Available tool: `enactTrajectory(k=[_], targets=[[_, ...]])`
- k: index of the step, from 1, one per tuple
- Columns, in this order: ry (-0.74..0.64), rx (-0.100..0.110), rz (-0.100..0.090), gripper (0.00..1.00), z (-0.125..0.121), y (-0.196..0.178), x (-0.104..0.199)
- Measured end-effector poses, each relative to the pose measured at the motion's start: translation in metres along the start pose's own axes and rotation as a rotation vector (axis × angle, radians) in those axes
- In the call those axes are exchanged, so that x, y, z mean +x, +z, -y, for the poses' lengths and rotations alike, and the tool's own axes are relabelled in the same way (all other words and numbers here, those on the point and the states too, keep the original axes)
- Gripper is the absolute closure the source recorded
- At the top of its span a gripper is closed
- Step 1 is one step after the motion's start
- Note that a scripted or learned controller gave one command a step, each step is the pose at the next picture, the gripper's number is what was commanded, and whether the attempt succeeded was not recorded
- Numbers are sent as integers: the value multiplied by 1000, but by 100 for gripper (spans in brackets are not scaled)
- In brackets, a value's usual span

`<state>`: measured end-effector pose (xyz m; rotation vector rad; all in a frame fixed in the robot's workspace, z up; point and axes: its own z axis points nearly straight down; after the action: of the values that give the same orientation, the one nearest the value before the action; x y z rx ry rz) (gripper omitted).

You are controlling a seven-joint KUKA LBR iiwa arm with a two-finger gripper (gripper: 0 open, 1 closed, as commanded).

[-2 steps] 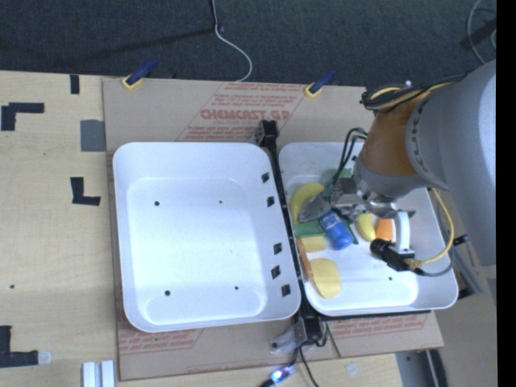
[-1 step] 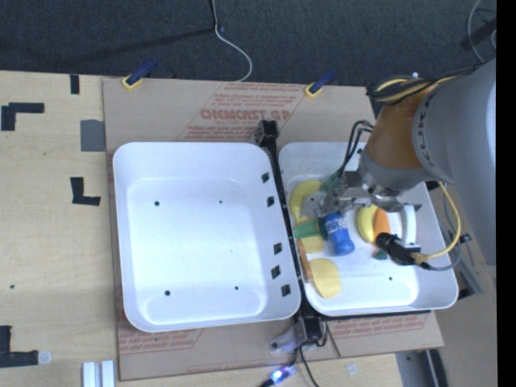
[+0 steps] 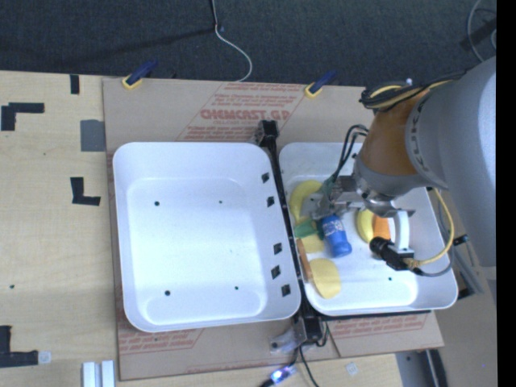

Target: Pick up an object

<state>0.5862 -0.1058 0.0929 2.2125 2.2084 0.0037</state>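
**Pincer low in the right bin, among the objects**

Here, nearest the camera, a pale yellow piece [image 3: 326,276] lies by the front of the right bin [image 3: 419,297]. Just behind it stands a blue bottle [image 3: 335,236], with a green item [image 3: 305,229] at the bin's left wall. The pincer [image 3: 326,208] sits right above the bottle; whether it is open or grips anything, I cannot tell. A yellow-orange object [image 3: 374,226] lies to the right, a yellow one [image 3: 305,194] behind. The left bin [image 3: 129,164] adjoins, both on the desk [image 3: 48,240].

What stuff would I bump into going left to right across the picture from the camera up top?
Left white bin → black divider → green thing → blue object → orange object → grey arm.
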Motion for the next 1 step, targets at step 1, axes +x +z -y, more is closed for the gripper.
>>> enactTrajectory(k=[1], targets=[[-1,1,-3,100,-2,0,1]])
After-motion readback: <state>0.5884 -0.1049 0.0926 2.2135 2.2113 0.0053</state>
